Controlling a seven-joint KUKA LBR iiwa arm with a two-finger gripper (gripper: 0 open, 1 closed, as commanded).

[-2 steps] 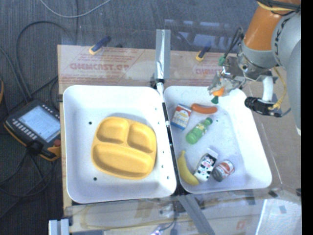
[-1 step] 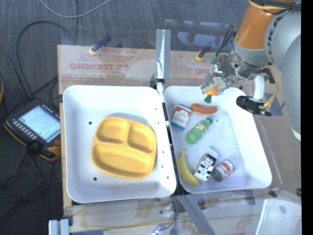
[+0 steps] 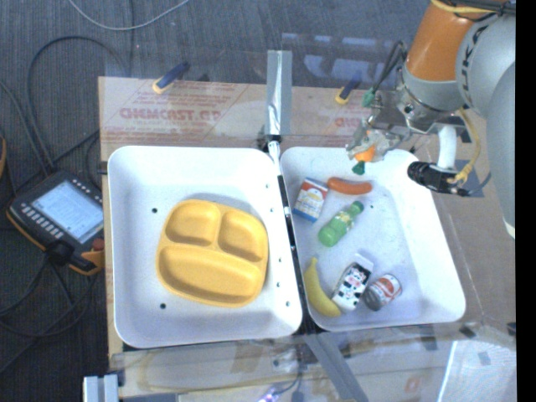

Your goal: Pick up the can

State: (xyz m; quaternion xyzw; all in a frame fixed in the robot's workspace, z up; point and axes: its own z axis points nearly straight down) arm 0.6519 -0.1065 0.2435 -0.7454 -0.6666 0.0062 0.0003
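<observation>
The can point(image 3: 383, 291), red and silver, lies on its side near the front right corner of the right bin point(image 3: 435, 249). My gripper point(image 3: 365, 151) hangs over that bin's back edge, far behind the can. It is shut on a small orange toy carrot point(image 3: 363, 154) whose green tip points down. The grey arm with its orange band comes in from the top right.
The right bin also holds a red-and-white carton point(image 3: 311, 199), a sausage point(image 3: 349, 186), a green bottle point(image 3: 340, 224), a banana point(image 3: 318, 289) and a cow-patterned carton point(image 3: 353, 285) touching the can. A yellow compartment tray point(image 3: 214, 251) lies in the left bin point(image 3: 134, 191).
</observation>
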